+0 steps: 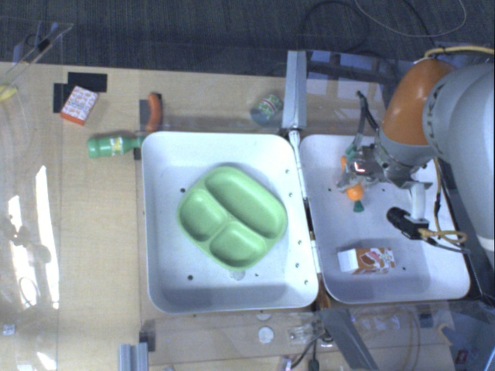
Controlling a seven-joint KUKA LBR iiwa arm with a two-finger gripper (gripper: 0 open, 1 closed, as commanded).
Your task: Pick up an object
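In the right bin (433, 284) my gripper (357, 168) hangs low over the back left part, the grey arm with its orange band reaching in from the right. A small orange object (356, 194) lies on the bin floor just in front of the gripper, very close to it; whether they touch is unclear. A small white, brown and red carton (367, 260) rests flat near the front of the same bin. A green divided plate (232, 215) fills the middle of the left bin (162, 284).
On the bench left of the bins lie a green bottle (112, 145), a small orange and white box (80, 104) and an orange-handled tool (155, 110). A greenish crumpled item (268, 108) sits behind the bins beside a metal post (294, 91).
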